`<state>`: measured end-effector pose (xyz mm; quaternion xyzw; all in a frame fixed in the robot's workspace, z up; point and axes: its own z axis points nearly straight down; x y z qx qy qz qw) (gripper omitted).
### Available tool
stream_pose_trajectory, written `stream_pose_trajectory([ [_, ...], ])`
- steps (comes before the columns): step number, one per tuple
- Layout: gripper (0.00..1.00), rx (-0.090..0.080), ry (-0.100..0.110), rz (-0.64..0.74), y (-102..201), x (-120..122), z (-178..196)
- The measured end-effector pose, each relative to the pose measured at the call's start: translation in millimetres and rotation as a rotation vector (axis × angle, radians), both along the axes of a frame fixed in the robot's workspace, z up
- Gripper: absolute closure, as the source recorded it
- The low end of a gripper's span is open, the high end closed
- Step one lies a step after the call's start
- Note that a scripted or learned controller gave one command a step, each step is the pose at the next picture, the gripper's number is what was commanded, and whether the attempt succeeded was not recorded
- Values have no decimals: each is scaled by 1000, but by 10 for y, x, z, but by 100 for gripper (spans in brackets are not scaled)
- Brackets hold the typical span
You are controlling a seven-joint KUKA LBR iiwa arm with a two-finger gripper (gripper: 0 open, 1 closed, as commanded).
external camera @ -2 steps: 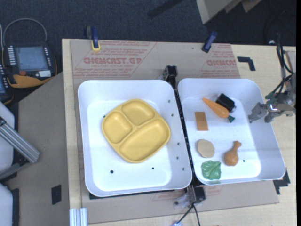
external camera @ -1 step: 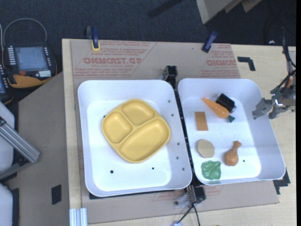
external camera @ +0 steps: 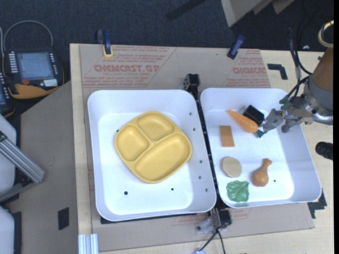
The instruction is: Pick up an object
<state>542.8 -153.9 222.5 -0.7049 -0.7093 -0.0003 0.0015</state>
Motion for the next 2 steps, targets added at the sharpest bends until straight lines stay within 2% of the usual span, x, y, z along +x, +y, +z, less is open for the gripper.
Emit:
stream_pose_trajectory([
  [2,100,-2,-4,-1,1013,392,-149],
])
